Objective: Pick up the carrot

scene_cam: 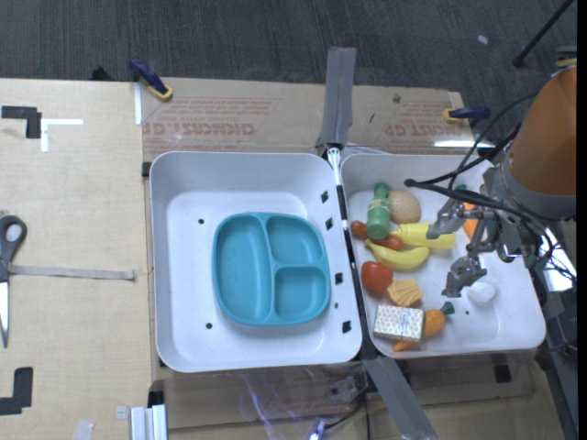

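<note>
Camera view: gripper (pixel 459 250) hangs over right bin (pixel 514 333), centre right of frame, fingers spread, released, grasping nothing. Carrot (pixel 429 323) lies low in that bin, just beside patterned box (pixel 399 323), below and left of gripper, apart from it. Bananas (pixel 404 248) and tomato (pixel 376 276) further left. Left bin (pixel 174 273) bears teal divided plate (pixel 272 269).

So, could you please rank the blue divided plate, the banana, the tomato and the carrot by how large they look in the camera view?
1. Blue divided plate, by far the largest.
2. Banana.
3. Tomato and carrot: these look about alike, and the box partly hides the carrot, so I won't rank them.
</note>
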`<state>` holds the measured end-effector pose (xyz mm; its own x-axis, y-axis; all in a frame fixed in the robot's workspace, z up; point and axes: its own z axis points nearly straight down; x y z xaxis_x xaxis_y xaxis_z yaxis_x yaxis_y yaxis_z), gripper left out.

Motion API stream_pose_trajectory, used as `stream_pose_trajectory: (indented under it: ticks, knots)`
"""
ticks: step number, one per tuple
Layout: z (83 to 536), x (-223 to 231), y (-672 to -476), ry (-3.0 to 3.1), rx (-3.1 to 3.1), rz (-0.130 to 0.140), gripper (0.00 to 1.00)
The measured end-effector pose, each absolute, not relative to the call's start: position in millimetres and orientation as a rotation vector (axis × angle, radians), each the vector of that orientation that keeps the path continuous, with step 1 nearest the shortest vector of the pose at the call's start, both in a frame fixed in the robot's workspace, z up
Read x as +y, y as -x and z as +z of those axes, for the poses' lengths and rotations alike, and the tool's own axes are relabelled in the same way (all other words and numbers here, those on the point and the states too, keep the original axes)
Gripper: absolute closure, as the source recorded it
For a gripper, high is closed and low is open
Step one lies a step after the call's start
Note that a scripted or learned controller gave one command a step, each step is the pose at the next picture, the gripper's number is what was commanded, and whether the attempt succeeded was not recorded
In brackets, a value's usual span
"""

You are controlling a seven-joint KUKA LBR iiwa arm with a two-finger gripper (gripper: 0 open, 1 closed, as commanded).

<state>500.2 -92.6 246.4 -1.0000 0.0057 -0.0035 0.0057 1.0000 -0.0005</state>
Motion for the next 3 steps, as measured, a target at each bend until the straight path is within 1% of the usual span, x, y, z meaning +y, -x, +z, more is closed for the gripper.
stream_pose_trajectory:
  ticks: [1,2,3]
  knots:
    - [112,-154,-537.8,0.166,3.130,-0.003,0.00]
    - [108,-222,-524.9,0.219,3.129,-0.002,0.00]
    - [94,-221,-518.0,-0.160,3.133,-0.001,0.00]
